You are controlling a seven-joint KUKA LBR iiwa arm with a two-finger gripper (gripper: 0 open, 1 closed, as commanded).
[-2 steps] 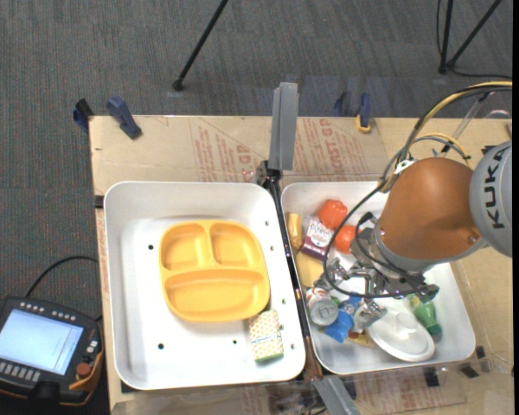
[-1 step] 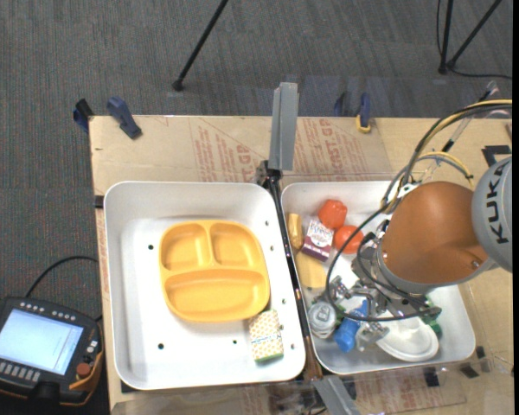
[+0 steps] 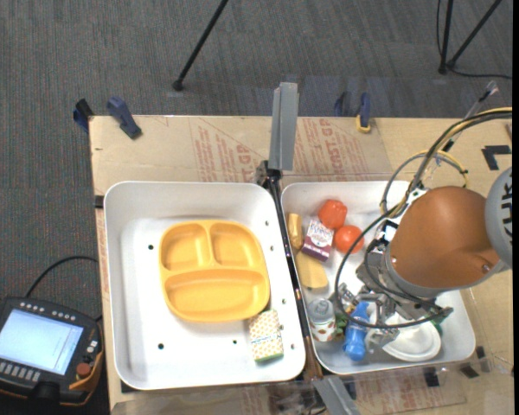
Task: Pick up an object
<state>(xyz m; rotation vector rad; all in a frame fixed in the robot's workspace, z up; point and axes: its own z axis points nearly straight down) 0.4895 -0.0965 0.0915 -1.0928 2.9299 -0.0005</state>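
Note:
The right bin [image 3: 355, 190] holds a heap of small items: two red-orange balls [image 3: 332, 213] [image 3: 349, 238], a purple packet [image 3: 318, 239], a slim yellow bottle [image 3: 294, 228], a tan-yellow piece [image 3: 311, 272], a small jar [image 3: 322, 317], a blue object [image 3: 356, 341] and a white dish [image 3: 415, 344]. My gripper [image 3: 366, 311] is low in this bin, under the orange wrist band [image 3: 437, 240], just above the blue object and beside the jar. The wrist hides much of the bin's right half.
The left bin [image 3: 121, 258] carries a yellow divided plate [image 3: 214, 269] and a small patterned box [image 3: 265, 335] near its front right corner. A grey upright post [image 3: 284, 128] stands behind the divider between the bins. Cables loop over the wrist.

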